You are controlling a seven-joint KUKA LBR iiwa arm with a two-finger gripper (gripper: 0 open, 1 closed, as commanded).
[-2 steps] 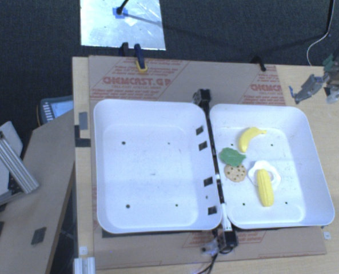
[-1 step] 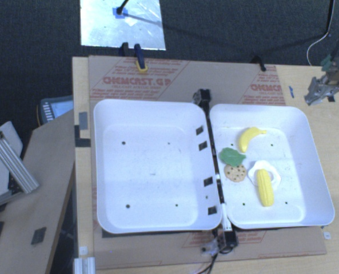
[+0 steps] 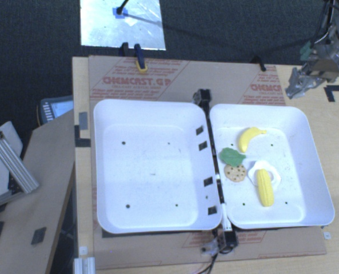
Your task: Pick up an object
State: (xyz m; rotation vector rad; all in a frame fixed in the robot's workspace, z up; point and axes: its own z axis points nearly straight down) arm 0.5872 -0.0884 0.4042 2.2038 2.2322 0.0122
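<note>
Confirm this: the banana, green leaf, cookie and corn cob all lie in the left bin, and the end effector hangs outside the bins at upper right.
Wrong bin. The camera view shows the banana, green leaf, cookie and corn cob in the right bin. The end effector does hang outside at upper right.

Red print reading "CHEMCAST G P" runs along the brown cardboard sheet (image 3: 175, 76) under the bins, in the upper middle of the frame just above the left bin's far rim. A second red print of the same kind sits toward the upper right, above the right bin, where roughly "CHEMCAS" can be made out before it blurs. Faint red diagonal lines accompany both prints; their smaller lettering cannot be read.
</note>
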